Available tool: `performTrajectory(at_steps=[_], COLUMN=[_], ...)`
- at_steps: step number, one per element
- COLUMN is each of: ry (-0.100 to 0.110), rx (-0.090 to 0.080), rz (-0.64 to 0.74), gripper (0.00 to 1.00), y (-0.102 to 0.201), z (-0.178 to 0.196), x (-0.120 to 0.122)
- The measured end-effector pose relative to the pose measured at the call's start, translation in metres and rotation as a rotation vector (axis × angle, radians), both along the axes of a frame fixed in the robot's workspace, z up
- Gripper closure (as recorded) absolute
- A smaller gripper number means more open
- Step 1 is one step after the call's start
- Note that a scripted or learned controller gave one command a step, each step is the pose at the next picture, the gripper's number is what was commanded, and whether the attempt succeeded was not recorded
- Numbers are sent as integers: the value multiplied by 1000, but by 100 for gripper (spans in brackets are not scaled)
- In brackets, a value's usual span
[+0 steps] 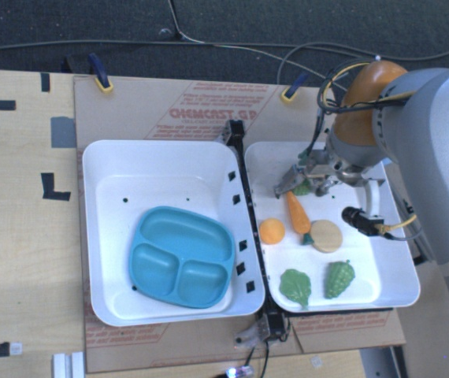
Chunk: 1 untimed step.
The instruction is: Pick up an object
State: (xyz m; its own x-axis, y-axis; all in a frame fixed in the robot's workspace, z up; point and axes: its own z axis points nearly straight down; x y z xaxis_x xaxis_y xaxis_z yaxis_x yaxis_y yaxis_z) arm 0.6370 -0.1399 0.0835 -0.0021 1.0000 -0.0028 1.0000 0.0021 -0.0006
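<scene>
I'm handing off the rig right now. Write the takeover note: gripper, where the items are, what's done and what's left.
Gripper: low in the right bin, at the far end of the carrot; finger state unclear, nothing visibly held.
Right bin items: carrot, orange ball, tan round piece, two green leafy pieces.
Left bin: blue divided plate.
Done: arm lowered near the carrot.
Left: grasp and lift one object.
</scene>
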Motion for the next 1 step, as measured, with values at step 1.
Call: performTrajectory(at_steps=[1], ry=[-3], rx=[0], rz=[1], gripper=[100], y=[0], z=[12], x=[1])
